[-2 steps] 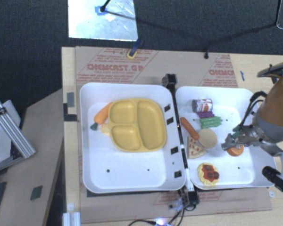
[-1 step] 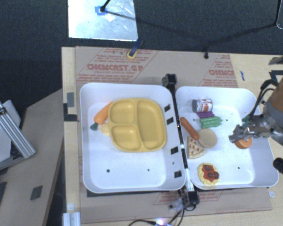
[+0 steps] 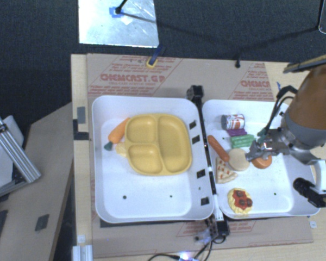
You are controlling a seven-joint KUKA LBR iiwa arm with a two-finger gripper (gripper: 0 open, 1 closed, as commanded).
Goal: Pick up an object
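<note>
Yellow plastic spaghetti plate is lying nearest us in the right white bin. Beyond it, we are seeing the gripper among crowded toys, touching the orange round piece; whether it is grasping, we cannot tell. We are expecting a neighbouring beige round piece to block or deflect it.

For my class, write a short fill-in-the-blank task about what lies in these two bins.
1. The yellow divided plate lies in the ____ bin.
2. The carrot lies against the plate's ____ edge.
3. The can lies just above a ____ box.
4. The gripper hovers over the ____ bin.

Missing words: left; left; green; right
</note>
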